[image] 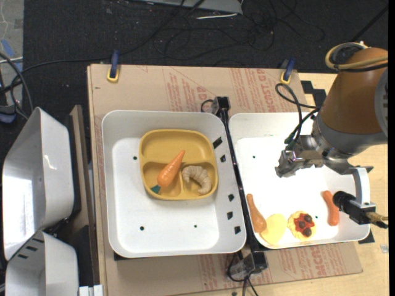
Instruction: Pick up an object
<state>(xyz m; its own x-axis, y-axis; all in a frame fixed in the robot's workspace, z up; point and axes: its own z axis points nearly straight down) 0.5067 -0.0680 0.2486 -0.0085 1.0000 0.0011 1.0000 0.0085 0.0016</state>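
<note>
Left bin (123, 227): a yellow divided plate (179, 142) sat in its upper middle. A toy carrot (171, 169) lay slantwise across the plate's centre divider, thick end down-left with a bit of green at the tip. Just right of it, in the lower right compartment, lay a pale shrimp (197, 177), curled; whether it touched the carrot could not be told.

Between the bins ran a dark strip with black clips (229, 165) along the inner walls.

Right bin (259, 128): four items gathered along its near edge. Furthest left, an orange spoon-like piece (255, 213) lay angled, its wide end touching a pale yellow disc (276, 227). Just beside that disc sat a small pizza-like round (302, 224) with red and dark toppings. Further right, a short orange sausage-shaped piece (332, 207) lay nearly upright in the view, near the bin's right wall.

The gripper (289, 165) hung over the bare middle of the right bin, above and well apart from the row of items. Nothing showed between its fingers; whether they stood apart or together could not be told. The arm (355, 103), orange-banded, came in from the right over the bin's upper right corner.
</note>
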